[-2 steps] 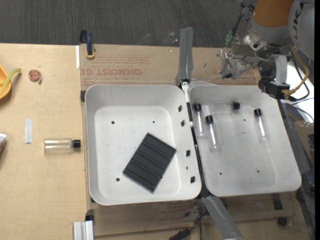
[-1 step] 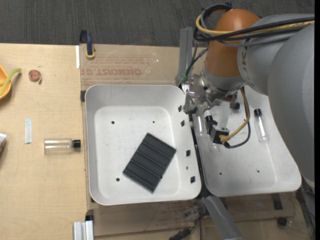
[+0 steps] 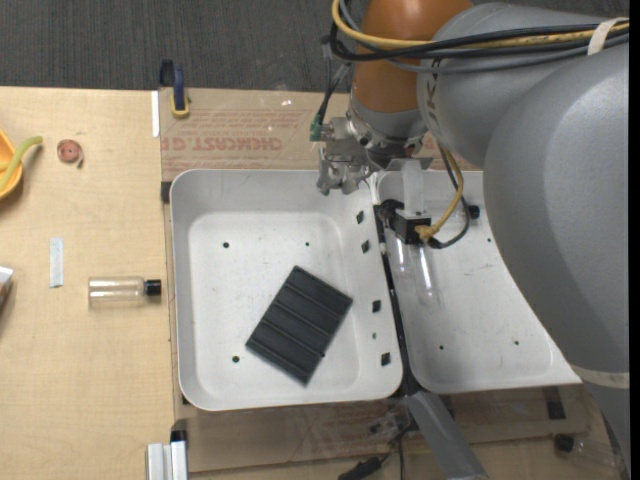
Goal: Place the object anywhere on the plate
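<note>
A black ribbed rectangular plate [image 3: 300, 324] lies tilted on the floor of the left bin [image 3: 215, 238], toward its front. A clear plastic bottle [image 3: 414, 266] lies in the right bin [image 3: 500, 308], close to the divider between the two bins, with what looks like a dark cap at its far end. My gripper [image 3: 336, 176] hangs over the far edge of the left bin near its right corner, well behind the plate and to the left of the bottle. Nothing shows beneath it.
On the wooden bench left of the bins lie a second clear bottle with a black cap [image 3: 122, 288], a small white strip [image 3: 56, 262], a round reddish piece [image 3: 68, 151] and an orange bowl [image 3: 6, 166]. The arm's big grey body covers the right bin's right side.
</note>
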Available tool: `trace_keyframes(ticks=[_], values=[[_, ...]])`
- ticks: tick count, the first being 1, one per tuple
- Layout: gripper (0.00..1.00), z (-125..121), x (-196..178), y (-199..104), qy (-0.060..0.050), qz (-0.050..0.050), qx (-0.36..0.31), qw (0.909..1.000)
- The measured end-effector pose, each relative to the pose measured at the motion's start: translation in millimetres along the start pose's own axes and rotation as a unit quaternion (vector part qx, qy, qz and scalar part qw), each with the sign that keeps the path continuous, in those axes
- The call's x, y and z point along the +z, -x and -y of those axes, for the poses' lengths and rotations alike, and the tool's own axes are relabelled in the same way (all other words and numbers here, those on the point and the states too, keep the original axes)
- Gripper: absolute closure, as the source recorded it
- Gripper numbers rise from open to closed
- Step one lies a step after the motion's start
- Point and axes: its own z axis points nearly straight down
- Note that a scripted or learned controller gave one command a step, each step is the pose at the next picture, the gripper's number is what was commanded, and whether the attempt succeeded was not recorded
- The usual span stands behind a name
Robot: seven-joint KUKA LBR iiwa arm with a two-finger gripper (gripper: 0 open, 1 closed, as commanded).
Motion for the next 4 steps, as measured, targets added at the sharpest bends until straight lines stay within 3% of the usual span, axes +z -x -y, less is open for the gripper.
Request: trace_keyframes(ticks=[1, 2, 3, 4], values=[[1.00, -9.8, -71.8, -109.6, 0.000, 0.000, -0.044, 0.9990], [0.00, -9.7, -71.7, -109.7, 0.000, 0.000, -0.044, 0.9990], [0.00, -6.7, -56.7, -42.5, 0.000, 0.000, -0.082, 0.9966], [0.00, -3.0, -91.9, 36.1, 0.001, 0.000, -0.115, 0.9934]])
